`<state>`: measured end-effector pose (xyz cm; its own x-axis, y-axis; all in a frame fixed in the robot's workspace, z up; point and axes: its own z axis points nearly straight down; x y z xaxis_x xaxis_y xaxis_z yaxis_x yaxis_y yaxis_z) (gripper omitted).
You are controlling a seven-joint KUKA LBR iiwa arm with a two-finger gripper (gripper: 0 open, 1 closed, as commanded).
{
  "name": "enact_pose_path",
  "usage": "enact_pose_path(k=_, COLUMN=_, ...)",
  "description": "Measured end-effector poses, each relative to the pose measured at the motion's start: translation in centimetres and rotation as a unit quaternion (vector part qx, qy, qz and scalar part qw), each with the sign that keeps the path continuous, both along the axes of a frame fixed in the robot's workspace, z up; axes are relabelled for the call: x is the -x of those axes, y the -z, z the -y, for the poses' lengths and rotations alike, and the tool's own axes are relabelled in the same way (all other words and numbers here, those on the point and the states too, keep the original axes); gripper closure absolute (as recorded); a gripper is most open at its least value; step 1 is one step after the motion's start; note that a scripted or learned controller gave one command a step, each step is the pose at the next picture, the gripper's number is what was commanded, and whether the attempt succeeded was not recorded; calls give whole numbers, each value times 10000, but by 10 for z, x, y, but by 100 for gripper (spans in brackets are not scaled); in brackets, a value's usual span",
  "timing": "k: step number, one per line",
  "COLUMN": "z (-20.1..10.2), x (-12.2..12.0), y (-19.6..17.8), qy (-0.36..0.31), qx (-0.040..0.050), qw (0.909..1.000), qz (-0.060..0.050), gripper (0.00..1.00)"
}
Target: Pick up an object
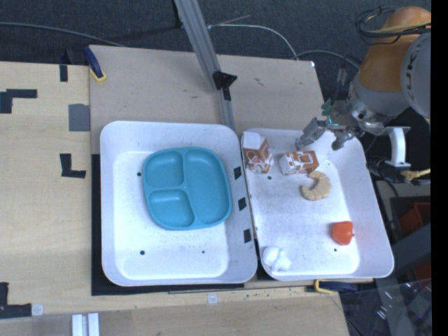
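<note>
My gripper (324, 138) hangs over the far right corner of the right bin (364, 208), its two fingers spread open with nothing between them. Just below the left fingertip lies a small brown-and-white carton (299, 162). A second similar carton (258, 155) sits at the bin's far left. A tan crescent-shaped pastry (316, 186) rests in front of the first carton. A red-orange block (342, 232) lies near the right wall, and a white crumpled object (278, 259) sits in the near left corner.
The left bin (119, 187) holds a blue divided plate (187, 187). A grey metal pole (203, 40) slants down to the gap between the bins. The arm's orange band (392, 44) is at the upper right.
</note>
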<state>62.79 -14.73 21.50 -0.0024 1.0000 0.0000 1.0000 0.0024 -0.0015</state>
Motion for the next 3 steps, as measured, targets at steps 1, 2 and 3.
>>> enact_pose_path(k=1, z=0, x=0, y=0, qy=-2, qx=1, qw=10000, qz=0, gripper=0)
enact_pose_path(k=2, z=-2, x=2, y=65, qy=2, qx=-1, qw=10000, qz=-32, gripper=0)
enact_pose_path(k=3, z=6, x=4, y=104, qy=13, qx=47, qw=10000, qz=41, gripper=0)
